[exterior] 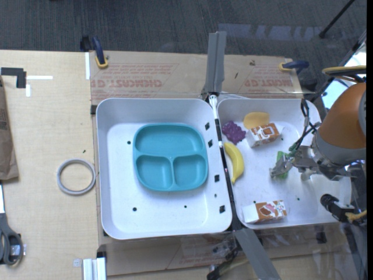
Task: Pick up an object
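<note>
The right bin [256, 182] holds a banana [235, 161] along its left wall, purple grapes [233, 132], a yellow rounded piece [256, 119] and a small orange-and-white carton [265, 135] at the back. A second carton [266, 211] lies near the front. My gripper [280, 169] is low over the middle right of this bin, reaching in from the right. A small green object [281, 157] lies right at its tip, partly covered by it. I cannot make out whether anything is held.
The left bin [116, 214] carries a teal divided plate [171, 157]. On the bench to the left lie a tape ring [76, 175] and scissors [9, 247]. The arm's orange band [344, 118] overhangs the right bin's right wall.
</note>
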Tool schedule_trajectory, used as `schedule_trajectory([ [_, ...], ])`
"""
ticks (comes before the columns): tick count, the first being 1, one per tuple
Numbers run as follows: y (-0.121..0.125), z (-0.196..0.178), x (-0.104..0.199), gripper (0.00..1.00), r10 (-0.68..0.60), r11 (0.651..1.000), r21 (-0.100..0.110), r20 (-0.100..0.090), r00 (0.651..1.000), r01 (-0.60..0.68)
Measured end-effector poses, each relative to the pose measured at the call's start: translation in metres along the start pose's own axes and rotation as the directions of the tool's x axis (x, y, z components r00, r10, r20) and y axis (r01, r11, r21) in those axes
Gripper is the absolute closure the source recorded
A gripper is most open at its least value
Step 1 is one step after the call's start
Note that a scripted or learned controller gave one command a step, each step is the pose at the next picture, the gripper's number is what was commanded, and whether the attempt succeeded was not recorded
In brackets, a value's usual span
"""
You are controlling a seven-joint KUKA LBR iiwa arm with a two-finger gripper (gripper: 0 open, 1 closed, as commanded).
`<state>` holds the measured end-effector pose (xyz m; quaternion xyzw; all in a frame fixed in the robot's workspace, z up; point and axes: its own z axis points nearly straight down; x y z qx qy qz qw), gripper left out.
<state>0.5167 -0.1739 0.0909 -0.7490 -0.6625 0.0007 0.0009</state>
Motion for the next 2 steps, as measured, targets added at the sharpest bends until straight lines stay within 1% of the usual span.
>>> schedule_trajectory([
  [1,0.0,-0.009,-0.001,1.0,0.003,1.0,0.002,-0.001,1.0,-0.003],
  [2,-0.018,-0.064,0.037,1.0,0.07,0.998,0.0,0.0,0.998,-0.07],
])
